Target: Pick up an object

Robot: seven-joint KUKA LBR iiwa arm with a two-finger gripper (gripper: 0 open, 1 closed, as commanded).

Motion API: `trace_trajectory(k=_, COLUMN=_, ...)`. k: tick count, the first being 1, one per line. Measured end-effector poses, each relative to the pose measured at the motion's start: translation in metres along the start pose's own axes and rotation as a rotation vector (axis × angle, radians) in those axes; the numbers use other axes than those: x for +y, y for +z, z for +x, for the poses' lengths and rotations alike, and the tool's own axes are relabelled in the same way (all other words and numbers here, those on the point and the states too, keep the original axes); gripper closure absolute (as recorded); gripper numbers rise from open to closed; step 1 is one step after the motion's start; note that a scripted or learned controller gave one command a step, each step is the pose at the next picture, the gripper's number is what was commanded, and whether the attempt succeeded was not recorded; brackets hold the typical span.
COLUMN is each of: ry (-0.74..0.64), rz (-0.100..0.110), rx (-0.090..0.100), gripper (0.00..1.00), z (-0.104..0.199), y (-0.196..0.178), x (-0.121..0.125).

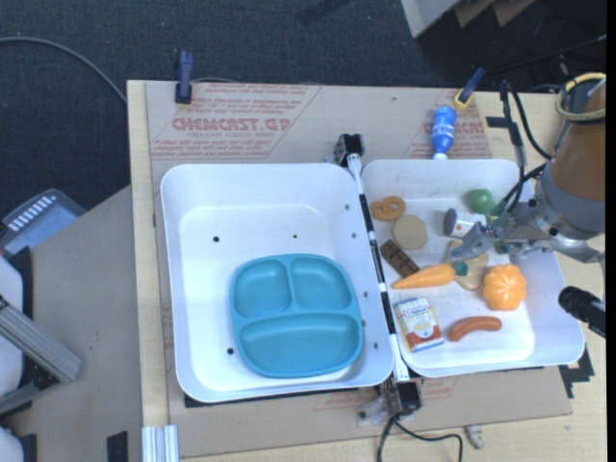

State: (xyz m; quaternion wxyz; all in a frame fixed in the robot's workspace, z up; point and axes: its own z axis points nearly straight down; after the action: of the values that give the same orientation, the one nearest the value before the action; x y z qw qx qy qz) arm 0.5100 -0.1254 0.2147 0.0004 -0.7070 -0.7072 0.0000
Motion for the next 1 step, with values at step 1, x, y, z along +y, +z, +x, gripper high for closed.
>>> trace_trajectory(k=1, ry=0.002, rz=0.001, rx=-0.001, gripper=0.0, z=-0.0865, y=0.0603, x=-0.0153)
